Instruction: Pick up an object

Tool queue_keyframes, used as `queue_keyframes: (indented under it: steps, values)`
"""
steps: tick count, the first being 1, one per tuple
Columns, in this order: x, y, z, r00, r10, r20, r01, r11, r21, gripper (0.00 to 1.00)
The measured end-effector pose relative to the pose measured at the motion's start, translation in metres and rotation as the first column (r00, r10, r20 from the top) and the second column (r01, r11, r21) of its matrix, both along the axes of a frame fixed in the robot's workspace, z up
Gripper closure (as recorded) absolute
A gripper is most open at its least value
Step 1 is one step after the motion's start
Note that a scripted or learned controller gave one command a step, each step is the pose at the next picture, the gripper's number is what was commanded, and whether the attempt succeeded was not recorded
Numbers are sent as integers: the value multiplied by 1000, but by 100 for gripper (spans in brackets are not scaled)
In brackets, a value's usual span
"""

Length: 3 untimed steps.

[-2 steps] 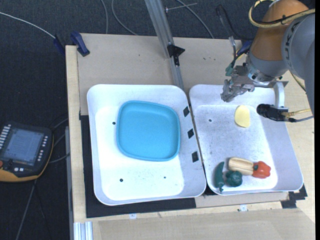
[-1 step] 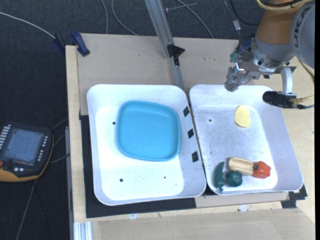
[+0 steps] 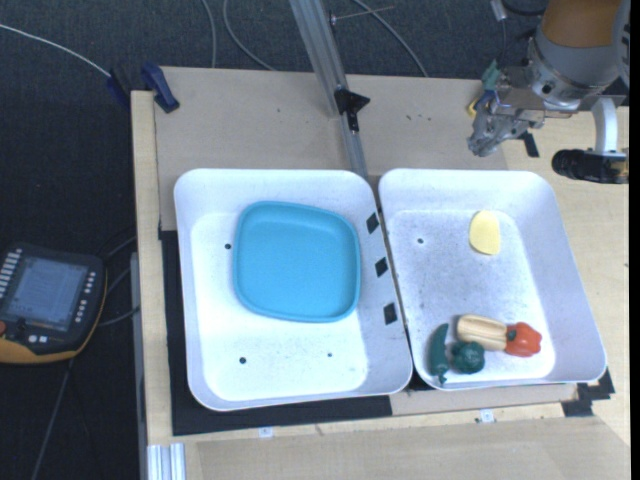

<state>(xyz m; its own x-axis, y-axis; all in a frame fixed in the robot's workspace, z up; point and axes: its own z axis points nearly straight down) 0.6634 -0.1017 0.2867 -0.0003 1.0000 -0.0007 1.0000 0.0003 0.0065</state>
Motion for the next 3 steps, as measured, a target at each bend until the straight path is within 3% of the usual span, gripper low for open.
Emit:
queue_keyframes:
  steps: [3]
  values:
    - [-91, 134, -7, 1000, 4, -6, -4, 1000, 2, 100]
